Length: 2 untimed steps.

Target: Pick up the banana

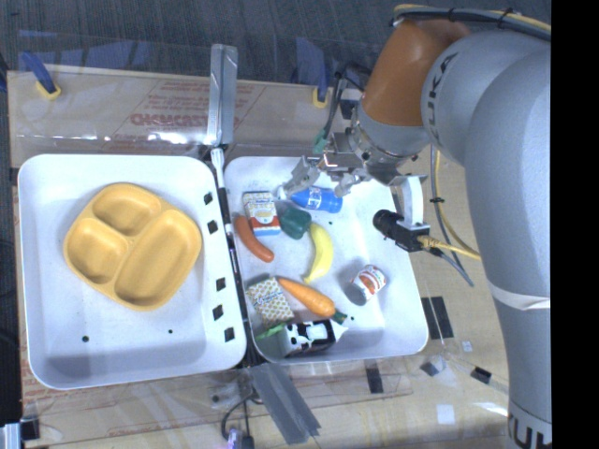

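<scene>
My claw (323,171) hangs at the far rim of the right bin (404,330), its metal fingers pointing down toward the clutter; from this slant I cannot tell whether they are spread or closed, and nothing shows between them. My arm (477,110) comes in from the right, a thick smooth grey body with the glossy orange band (402,73) bulging just above the wrist, and cables looping along it.

The banana (320,253) lies flat in the middle of the right bin, a short, smooth yellow curve, well below my claw and apart from it. Taking the banana as the mark: just above its top end sits a dark green, rounded lump (294,221), and beyond that a blue bottle (316,199) with a white label lies on its side, close under my claw. To the banana's left lie a reddish sausage-like piece (253,238) and a small boxy carton (260,208) with printed sides. Below the banana, an orange carrot (307,296) tapers on a slant, next to a patterned, speckled packet (270,299). Farther below, a black-and-white bottle (311,336) lies by the near rim. To the banana's right rests a small white can (368,282) with a red mark, tipped over.

Far to the banana's left, the left bin (56,344) holds a matte yellow plate (133,243) with three rounded compartments. Both bins are shallow, white, with soft corners, on the table (140,101)
</scene>
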Available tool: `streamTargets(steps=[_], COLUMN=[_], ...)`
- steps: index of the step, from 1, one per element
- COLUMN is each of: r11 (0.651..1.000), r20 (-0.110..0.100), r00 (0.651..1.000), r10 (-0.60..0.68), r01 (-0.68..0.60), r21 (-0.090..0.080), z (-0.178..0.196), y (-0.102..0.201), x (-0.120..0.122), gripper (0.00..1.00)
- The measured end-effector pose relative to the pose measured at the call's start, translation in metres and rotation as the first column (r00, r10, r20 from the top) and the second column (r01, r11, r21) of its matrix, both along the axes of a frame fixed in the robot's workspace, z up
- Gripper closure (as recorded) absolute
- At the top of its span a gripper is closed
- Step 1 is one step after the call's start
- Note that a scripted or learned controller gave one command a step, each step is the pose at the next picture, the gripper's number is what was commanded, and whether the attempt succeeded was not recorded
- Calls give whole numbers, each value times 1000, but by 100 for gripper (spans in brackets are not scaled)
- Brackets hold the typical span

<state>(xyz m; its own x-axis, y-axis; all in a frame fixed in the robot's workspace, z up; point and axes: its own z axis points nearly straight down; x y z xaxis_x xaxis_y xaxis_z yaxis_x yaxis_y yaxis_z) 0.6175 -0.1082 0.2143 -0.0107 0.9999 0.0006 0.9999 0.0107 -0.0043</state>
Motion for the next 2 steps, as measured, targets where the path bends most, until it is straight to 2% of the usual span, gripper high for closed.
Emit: streamTargets(steps=[1, 2], r11=[1000, 1000], r20=[1, 1], r00=[1000, 1000], r10=[1, 6], r01=[-1, -6], r21=[0, -1], z=[-123, -113], y=[-45, -46], x=[-42, -42], gripper=[0, 100])
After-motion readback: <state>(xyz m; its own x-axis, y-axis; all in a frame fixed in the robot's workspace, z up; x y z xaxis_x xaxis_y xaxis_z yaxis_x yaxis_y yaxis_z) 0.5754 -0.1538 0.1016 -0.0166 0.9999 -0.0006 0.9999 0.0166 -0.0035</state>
